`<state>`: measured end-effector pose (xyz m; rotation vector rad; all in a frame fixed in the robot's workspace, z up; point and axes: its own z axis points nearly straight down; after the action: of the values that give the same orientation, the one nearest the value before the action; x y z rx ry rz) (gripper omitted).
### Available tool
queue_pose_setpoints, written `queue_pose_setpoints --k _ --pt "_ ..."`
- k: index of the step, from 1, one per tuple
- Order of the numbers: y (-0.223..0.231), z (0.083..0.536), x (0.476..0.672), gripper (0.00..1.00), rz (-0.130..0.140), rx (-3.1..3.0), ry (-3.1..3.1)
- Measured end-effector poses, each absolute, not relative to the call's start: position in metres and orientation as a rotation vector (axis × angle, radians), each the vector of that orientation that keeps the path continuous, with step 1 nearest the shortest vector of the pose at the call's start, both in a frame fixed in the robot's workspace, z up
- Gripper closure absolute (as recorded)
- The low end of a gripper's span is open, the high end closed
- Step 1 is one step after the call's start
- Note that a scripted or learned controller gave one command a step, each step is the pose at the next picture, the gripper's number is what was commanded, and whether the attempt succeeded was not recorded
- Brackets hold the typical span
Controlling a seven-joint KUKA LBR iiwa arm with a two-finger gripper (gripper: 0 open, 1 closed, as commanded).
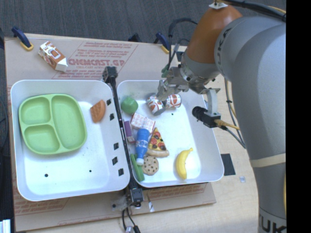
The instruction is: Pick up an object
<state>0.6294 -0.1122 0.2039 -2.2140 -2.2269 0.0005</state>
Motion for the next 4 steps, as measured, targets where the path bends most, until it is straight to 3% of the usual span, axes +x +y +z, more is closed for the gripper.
queue_pose_setpoints --k 1,2,3,4 --pt "-0.184 0.200 0.595 1.00 0.004 -2.217 -2.222" --pt "-0.194 0.226 0.535 1.00 0.001 -2.216 -2.225" --pt "-0.170 0.209 0.564 1.00 0.002 -2.214 -2.228" --pt "-0.118 0.216 0.571 1.00 0.002 -2.212 -2.228"
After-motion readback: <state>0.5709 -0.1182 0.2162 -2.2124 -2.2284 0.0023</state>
